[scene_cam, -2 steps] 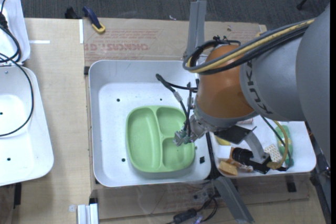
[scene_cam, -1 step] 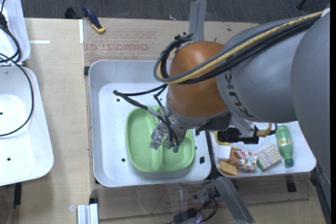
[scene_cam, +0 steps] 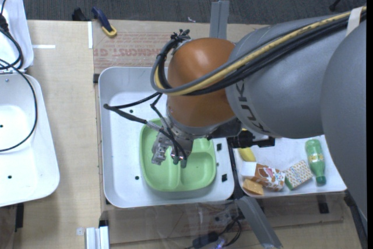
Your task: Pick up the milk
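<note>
Gripper (scene_cam: pixel 169 151) hangs over the green divided tray (scene_cam: pixel 201 175); jaw state cannot be told.
Milk unidentified among right-bin items; confirm target, then travel right.

Green tray (scene_cam: pixel 201 175) in one bin (scene_cam: pixel 119 143) — green bottle (scene_cam: pixel 315 159) in the other.

1. The arm (scene_cam: pixel 280 84) covers much of the right bin (scene_cam: pixel 291 155).
2. The green tray (scene_cam: pixel 180 175) is partly hidden under the gripper (scene_cam: pixel 169 151).
3. The small carton (scene_cam: pixel 298 174) is too small to read.
</note>
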